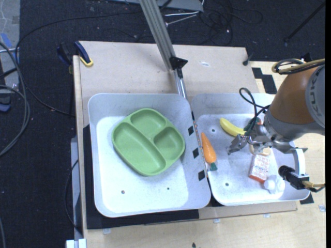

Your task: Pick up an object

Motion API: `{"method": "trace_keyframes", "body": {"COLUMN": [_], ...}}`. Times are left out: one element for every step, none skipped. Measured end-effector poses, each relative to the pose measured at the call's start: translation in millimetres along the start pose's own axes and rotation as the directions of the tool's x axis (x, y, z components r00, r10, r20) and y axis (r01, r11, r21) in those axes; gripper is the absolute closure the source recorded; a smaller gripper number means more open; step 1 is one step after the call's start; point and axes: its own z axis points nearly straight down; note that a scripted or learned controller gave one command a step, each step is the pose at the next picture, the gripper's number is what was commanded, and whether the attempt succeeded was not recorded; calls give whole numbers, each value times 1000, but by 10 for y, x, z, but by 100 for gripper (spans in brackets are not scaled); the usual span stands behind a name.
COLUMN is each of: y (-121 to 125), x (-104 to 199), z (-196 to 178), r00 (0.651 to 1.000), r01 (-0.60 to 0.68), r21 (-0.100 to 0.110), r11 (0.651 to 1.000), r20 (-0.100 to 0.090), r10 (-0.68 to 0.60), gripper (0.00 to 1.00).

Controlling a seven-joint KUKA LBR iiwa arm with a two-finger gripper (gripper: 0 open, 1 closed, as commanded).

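Gripper: the gripper (243, 142) hangs low in the middle of the right bin (227, 190); its metal parts blur together, so I cannot tell how it is set, and nothing is seen in its grasp.
Arm: the arm (295, 105) leans in over the right bin's far right corner, likely to work straight down on the contents.
Banana: the banana (231, 127), yellow and curved, lies just beyond the gripper toward the bin's far edge, probably the nearest candidate.
Carton: a small white-and-orange carton (260, 167) lies flat near the bin's right edge, a white cap at its near end.
Carrot: the carrot (208, 148), orange and tapered, rests along the bin's left edge.
Left bin: the left bin (139, 195) carries a green divided plate (149, 141), centred, well apart from the gripper.
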Motion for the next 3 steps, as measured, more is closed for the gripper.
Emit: {"method": "trace_keyframes", "body": {"y": [7, 21, 86], "x": [2, -8, 44], "z": [336, 204, -250], "r00": [1000, 1000, 1000], "r01": [0, -2, 3], "r21": [-6, -11, -9], "r11": [1000, 1000, 1000], "r20": [2, 4, 2], "r10": [0, 2, -3], "gripper": [0, 100, 100]}}
